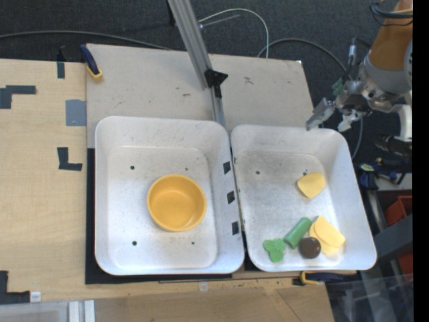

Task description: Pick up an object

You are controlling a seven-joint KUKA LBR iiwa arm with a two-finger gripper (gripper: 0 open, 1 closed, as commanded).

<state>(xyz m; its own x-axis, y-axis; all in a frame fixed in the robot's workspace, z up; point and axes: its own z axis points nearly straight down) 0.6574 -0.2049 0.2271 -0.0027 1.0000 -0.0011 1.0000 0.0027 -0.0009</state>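
My gripper [330, 119] hangs over the far right corner of the right bin [268, 146], open, with nothing between its fingers. Well below it in that bin lies a pale yellow wedge [311, 185]. Near the bin's front edge cluster a green cylinder [297, 233], a green toy piece [274, 249], a dark brown ball [309, 247] and a yellow block [328, 235]. A yellow bowl [176, 202] sits upright in the middle of the left bin [114, 146].
A grey metal pole [191, 32] slants down from the top to the gap between the bins. Cables [268, 39] loop across the dark floor behind the bench. A blue and yellow clamp [90, 62] grips the board's far left corner.
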